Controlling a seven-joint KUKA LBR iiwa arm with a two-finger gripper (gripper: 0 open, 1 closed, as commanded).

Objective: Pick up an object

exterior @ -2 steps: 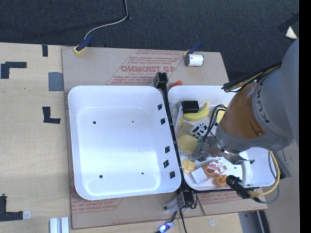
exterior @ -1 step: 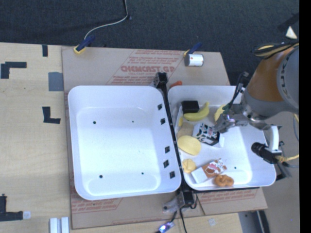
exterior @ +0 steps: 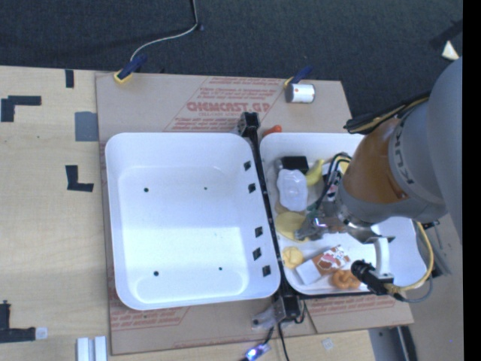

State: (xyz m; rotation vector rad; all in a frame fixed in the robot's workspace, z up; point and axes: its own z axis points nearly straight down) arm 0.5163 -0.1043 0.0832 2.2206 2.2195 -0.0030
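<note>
Seen from above at a slant, two shallow white bins sit side by side on a brown cardboard sheet (exterior: 225, 104) at the middle of the frame. The left bin (exterior: 184, 220) fills the centre. The right bin (exterior: 409, 258), at lower right, holds a small heap of objects.

Reaching in from the right edge, the grey arm (exterior: 432, 149) with its orange band (exterior: 372, 168) hangs over the right bin. Its gripper (exterior: 312, 228) sits low among the objects near the bin's left wall; whether the fingers are wide or narrow cannot be told, because the wrist hides them.

Touching the gripper on its left is a pale yellow rounded object (exterior: 288, 222). Just above it lies a white crumpled object (exterior: 292, 189), and above that a black block (exterior: 294, 162). Below the gripper lie a small yellow piece (exterior: 291, 257), a red-and-white packet (exterior: 331, 260) and an orange ring-shaped piece (exterior: 345, 278).

A small white cylinder (exterior: 302, 93) rests on the cardboard above the right bin.
</note>
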